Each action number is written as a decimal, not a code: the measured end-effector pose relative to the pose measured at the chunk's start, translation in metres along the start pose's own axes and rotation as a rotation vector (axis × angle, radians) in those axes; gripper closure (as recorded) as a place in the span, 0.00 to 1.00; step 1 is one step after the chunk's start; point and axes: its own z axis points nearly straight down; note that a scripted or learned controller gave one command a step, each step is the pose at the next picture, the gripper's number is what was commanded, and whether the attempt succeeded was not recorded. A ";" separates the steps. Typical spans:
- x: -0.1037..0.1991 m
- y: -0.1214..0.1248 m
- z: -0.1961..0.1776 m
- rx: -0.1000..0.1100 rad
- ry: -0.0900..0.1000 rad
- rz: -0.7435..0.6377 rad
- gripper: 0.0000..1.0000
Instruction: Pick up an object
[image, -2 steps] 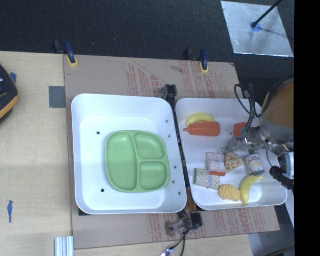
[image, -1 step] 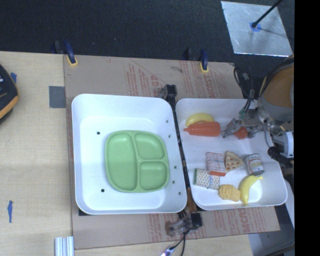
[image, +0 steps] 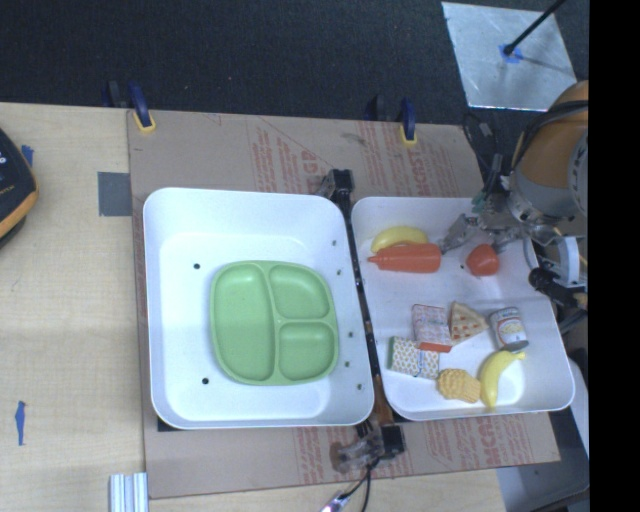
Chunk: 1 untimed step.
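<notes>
Nothing is lifted yet. The gripper (image: 487, 228) sits low over the far end of the right bin (image: 560, 395), fingers spread, just above a small red tomato (image: 483, 260) that lies on the bin floor beside the carrot (image: 405, 259) and lemon (image: 398, 237). Closing on a piece and raising it remains. The green divided plate (image: 272, 322) lies in the left bin (image: 175, 400)

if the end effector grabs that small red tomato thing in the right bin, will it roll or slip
Probably. The tomato looks round and smooth, so it could roll if nudged and squirt from a pinch. It seems small, likely light. It sits apart from the carrot, with room to roll.
</notes>
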 end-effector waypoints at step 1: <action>0.000 -0.046 0.001 0.002 -0.001 -0.001 0.00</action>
